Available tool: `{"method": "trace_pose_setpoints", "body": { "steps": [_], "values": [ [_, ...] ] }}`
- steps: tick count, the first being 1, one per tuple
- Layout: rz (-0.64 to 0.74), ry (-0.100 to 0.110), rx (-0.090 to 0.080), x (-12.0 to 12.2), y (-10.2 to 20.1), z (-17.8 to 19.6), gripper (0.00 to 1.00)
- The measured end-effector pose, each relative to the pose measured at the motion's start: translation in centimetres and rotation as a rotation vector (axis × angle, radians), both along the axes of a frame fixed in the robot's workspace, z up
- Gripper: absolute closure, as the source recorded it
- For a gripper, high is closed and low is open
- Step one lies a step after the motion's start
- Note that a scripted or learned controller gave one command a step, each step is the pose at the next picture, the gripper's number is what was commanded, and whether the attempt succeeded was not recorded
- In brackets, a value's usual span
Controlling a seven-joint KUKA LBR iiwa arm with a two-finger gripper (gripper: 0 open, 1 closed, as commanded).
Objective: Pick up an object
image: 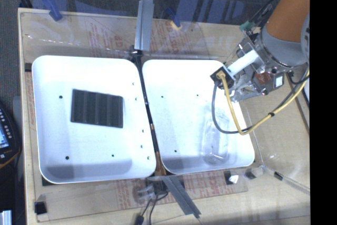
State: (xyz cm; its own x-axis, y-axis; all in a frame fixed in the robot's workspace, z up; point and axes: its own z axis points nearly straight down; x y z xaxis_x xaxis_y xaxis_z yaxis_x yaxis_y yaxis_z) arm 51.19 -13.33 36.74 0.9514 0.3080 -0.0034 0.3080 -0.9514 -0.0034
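A dark grey ribbed rectangular pad (pixel 97 108) lies flat in the left bin (pixel 47 71). A clear, see-through plastic object (pixel 214 144) lies near the front right corner of the right bin (pixel 174 81); its outline is faint. My gripper (pixel 244 87) hangs over the right rim of the right bin, behind and to the right of the clear object and well apart from it. Nothing is visibly held.
A yellow cable (pixel 233 116) loops down from the wrist over the right bin's right side, just above the clear object. A metal bar (pixel 144 23) stands behind the divider between the bins. Brackets (pixel 176 198) sit at the bench's front edge.
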Motion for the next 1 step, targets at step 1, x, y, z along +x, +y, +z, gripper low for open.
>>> {"method": "trace_pose_setpoints", "body": {
  "steps": [1],
  "values": [
    [0.000,0.000,0.000,0.01,0.03,-0.01,0.00]
  ]
}}
